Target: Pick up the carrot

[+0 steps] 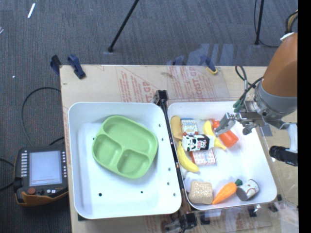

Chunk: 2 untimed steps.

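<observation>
I see dark grey carpet [194, 23] around a cardboard-topped bench [126, 79], with two tripod legs on the floor behind it and a teach pendant [41, 171] at the left. Two white bins sit side by side: the left bin [80, 198] holds one green divided plate [125, 146]. The right bin [257, 164] holds two bananas [186, 158], two small cartons, one milk carton [195, 142], one bread slice [200, 192], one can [248, 189] and one carrot [225, 192], lying at the front between bread and can. The gripper [226, 124] hangs above an orange object; I cannot tell its grip state.
</observation>
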{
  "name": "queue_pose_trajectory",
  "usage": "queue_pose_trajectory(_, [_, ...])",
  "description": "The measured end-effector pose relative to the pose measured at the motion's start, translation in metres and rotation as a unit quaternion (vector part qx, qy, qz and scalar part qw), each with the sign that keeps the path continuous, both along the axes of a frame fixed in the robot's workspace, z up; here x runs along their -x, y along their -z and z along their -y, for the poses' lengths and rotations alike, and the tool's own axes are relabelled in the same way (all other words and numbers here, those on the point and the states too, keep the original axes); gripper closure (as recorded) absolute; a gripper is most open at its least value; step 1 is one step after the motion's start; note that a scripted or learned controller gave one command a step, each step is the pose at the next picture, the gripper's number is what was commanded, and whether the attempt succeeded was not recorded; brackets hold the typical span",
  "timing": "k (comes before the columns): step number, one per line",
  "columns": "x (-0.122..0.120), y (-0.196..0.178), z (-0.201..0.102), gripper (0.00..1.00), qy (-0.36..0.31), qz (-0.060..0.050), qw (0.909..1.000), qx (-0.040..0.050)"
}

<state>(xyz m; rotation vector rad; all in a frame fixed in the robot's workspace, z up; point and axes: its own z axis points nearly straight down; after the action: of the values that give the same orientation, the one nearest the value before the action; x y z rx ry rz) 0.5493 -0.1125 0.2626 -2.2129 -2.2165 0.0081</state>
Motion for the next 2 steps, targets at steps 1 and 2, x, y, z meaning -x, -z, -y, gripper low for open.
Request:
queue_pose_trajectory(1, [0.052, 0.178, 0.053, 0.00, -0.018, 0.001, 0.9998, -0.0015])
queue_pose_trajectory(2, [0.074, 0.178, 0.085, 0.00, -0.133, 0.001, 0.9911, -0.0032])
